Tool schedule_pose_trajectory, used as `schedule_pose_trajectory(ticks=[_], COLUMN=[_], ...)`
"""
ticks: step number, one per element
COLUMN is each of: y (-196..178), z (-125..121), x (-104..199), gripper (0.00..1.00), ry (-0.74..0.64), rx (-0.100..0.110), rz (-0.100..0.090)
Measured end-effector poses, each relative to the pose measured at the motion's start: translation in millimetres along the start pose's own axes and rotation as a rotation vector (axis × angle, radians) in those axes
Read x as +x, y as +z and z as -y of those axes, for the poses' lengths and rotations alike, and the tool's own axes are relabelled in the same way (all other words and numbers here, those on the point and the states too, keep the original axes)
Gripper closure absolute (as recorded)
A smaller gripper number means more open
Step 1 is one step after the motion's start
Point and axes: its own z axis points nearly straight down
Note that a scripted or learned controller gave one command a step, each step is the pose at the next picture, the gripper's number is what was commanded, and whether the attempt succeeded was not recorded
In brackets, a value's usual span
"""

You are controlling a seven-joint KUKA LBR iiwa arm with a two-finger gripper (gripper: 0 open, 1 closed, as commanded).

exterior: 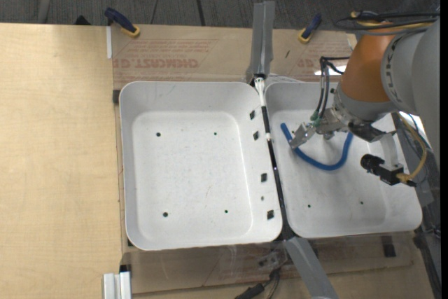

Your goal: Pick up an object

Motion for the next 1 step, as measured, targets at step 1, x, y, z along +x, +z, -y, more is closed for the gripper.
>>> schedule_pose_trajectory(ticks=[1], y=[0.1], z=[56.6], x=[13.9], gripper=[0.00], ry=[-0.175], rx=[0.002], rz=[-0.002])
